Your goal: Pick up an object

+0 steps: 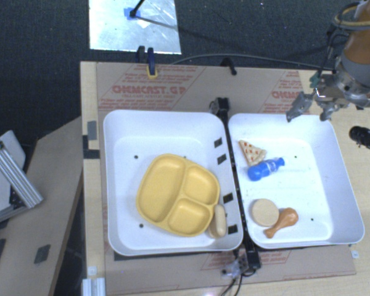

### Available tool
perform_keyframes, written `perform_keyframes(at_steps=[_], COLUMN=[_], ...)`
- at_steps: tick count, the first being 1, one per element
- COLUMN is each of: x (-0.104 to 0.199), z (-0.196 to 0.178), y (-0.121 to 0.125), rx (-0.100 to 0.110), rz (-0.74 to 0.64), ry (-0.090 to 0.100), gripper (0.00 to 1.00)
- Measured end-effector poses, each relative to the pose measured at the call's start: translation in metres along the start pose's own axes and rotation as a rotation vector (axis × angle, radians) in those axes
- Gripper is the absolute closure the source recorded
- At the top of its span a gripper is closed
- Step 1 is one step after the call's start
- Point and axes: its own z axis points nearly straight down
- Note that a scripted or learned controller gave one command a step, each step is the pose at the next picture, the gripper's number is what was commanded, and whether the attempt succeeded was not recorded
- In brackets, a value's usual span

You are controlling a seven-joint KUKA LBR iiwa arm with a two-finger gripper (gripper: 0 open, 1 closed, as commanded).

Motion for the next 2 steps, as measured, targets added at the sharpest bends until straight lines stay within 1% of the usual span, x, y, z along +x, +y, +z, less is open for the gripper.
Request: perform_keyframes(at_steps=[1,2], x=[0.000,0.000], z=[-0.007,0.045], y=[0.002,0.013], rx=[-0.011,-0.008], rz=[-0.002,-0.004], ry=[-0.002,-0.001], gripper=[0.00,0.00])
